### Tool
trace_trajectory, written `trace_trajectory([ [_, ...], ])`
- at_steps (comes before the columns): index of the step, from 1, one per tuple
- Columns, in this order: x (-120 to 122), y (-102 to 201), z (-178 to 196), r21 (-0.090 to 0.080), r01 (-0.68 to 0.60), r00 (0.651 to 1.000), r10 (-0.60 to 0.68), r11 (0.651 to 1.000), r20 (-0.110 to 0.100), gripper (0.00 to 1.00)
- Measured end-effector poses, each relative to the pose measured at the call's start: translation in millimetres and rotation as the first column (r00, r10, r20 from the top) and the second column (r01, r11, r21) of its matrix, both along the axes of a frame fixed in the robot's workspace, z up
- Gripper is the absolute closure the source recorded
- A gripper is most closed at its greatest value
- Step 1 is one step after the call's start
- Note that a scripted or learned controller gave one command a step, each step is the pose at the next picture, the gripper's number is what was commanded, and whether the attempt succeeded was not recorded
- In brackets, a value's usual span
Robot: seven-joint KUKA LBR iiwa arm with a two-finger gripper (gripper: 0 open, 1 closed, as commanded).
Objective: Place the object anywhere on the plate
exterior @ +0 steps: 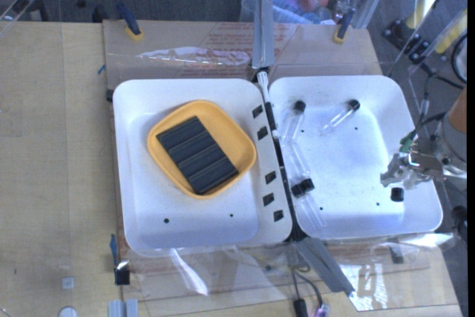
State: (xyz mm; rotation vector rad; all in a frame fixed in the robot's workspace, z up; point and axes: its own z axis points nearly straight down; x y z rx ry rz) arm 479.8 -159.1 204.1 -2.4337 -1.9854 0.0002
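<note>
Yellow plate (202,148) in the left bin (133,226), already carrying a black ribbed slab (199,154), long axis diagonal. Gripper (398,176) well apart, over the right bin's (356,223) right edge; jaws' opening impossible to tell.

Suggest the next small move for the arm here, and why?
Probably pull the tool clear of the right bin and stop. The dark ridged block already lies flat on the yellow plate in the left bin, so the placement looks done. The tool sits at the right bin's right rim, with clear tubes lying in that bin.
</note>
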Motion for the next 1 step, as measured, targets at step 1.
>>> trace_trajectory([
  [1,0.0,0.0,0.1,0.000,0.000,1.000,0.000,1.000,0.000,0.00],
])
